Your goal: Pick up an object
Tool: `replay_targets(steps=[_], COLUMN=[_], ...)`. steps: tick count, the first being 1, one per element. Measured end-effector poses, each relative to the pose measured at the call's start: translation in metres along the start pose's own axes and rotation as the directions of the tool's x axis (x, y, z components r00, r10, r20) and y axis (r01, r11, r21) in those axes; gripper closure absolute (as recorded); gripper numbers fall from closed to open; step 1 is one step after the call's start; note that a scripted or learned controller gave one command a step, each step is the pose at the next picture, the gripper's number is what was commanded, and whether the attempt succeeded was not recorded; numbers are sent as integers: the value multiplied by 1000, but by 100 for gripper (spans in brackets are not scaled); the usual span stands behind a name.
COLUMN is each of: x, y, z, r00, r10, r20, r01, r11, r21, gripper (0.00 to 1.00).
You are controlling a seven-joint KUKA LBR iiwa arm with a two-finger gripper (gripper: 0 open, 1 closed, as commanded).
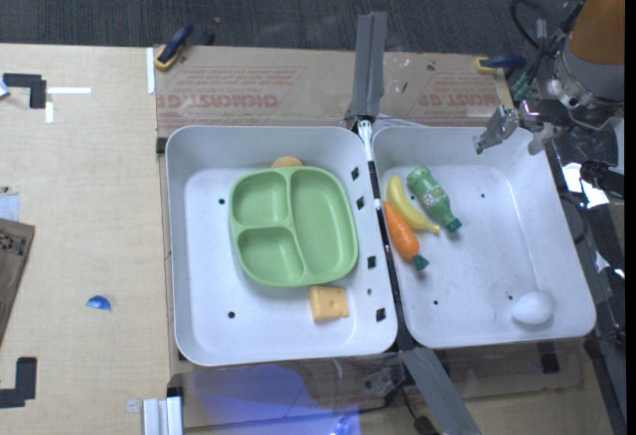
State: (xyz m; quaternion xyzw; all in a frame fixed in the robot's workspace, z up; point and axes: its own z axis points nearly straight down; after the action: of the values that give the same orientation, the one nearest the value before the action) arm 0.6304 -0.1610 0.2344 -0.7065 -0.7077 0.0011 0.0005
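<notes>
Nearest the camera in the right bin (556, 254) is the egg (532, 308), sitting alone in the front corner, just off the walls. In the left bin (189, 254) the closest thing is a cheese block (329, 303) touching the front edge of the green tray (294, 223), with something orange (287, 162) peeking out behind the tray. Further back in the right bin there's a tight cluster by the divider — carrot (402, 233), banana (408, 206) and green bottle (432, 198), the carrot and banana touching and the bottle lying right against the banana. Farthest off, the gripper (522, 123) hangs over the back right rim of the right bin, nothing between its fingers; they look a bit spread but it's too small and cluttered up there, so honestly I can't tell. Nothing's picked yet, so this looks like the approach stage. If it were me I'd go for the bottle: come straight down over its middle, fingers across the short axis, and stay off the banana side so it doesn't shove the pile. The egg is isolated, but it looks round and slippery — likely to roll out of a pinch.
</notes>
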Motion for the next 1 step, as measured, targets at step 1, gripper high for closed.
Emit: replay_targets(steps=[1], x=[50], y=[12], z=[130], r00=[997], r10=[-83], r20=[0], r01=[83], r11=[997], r21=[0], gripper=[0])
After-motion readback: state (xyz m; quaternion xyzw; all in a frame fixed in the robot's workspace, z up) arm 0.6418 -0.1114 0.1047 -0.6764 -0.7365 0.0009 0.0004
